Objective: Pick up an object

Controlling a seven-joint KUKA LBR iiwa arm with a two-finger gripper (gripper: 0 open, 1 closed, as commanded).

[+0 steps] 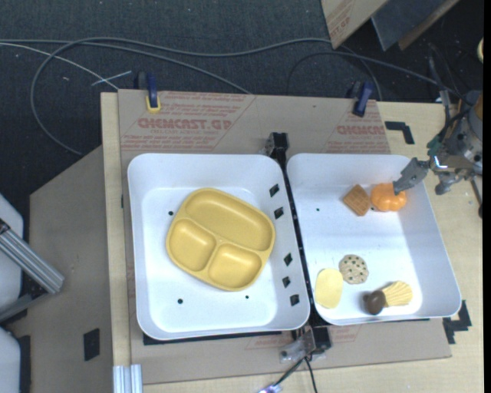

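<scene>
The worktop (69,253) is carrying a brown board w/ red print, reading "CHEMCAST GP" twice along its far edge, once behind each bin; smaller lines under it are too blurred to read. 2 blue clamps are pinning that far edge: one at left (153,93), one at right (360,97).

2 white bins are sitting side by side, touching along a black hinge strip. The left bin (146,230) is holding 1 yellow plate (220,239) w/ 3 compartments, lying slightly turned, approx in the bin's middle.

The right bin (430,253) is holding 6 small things. Far half: 1 brown cracker (357,200) and 1 orange ball (388,199), just beside each other. Near half: 1 pale yellow oval piece (329,288), 1 speckled cookie (354,269) touching its upper right, then 1 ridged yellow shell-like piece (398,293) w/ 1 dark brown lump (374,302) against its left end.

The arm is reaching in from the right edge, wrist sitting over the bin's far right rim, mostly cut off by the frame. The pincer (404,181) is pointing left & down at a slant toward the orange ball, its grey tip right at the ball's upper right side. Can't tell whether it's wide or narrow: just 1 finger-like piece is showing, and nothing is visibly between fingers.

Grey cables are looping over the dark floor behind the worktop, and a cardboard box (360,15) is lying at the top.
</scene>
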